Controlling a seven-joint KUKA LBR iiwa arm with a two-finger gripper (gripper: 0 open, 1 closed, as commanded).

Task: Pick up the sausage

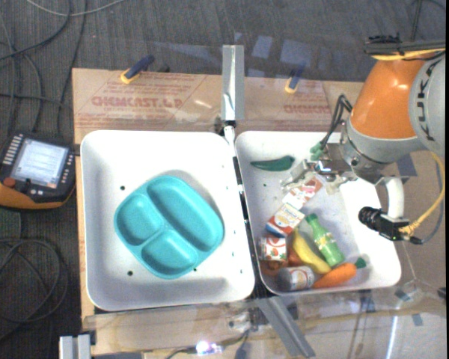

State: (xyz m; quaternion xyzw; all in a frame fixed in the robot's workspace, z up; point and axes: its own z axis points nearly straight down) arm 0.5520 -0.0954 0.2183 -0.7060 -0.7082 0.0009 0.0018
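My gripper (pixel 316 172) hangs low over the upper part of the right bin (pixel 393 271), beneath the orange band of the arm (pixel 389 103). Just below and left of it lies a small red and white item (pixel 302 191); I cannot tell whether it is the sausage. The gripper's tip is tangled in clutter and shadow, and nothing clearly sits between it. A dark green pepper-like piece (pixel 272 163) lies to the gripper's left.
The lower right bin holds a juice carton (pixel 286 219), green bottle (pixel 326 242), banana (pixel 307 253), carrot (pixel 335 276), can (pixel 295 278) and a red item (pixel 273 250). A teal divided plate (pixel 169 224) sits in the left bin (pixel 97 200). A pendant (pixel 31 169) lies far left.
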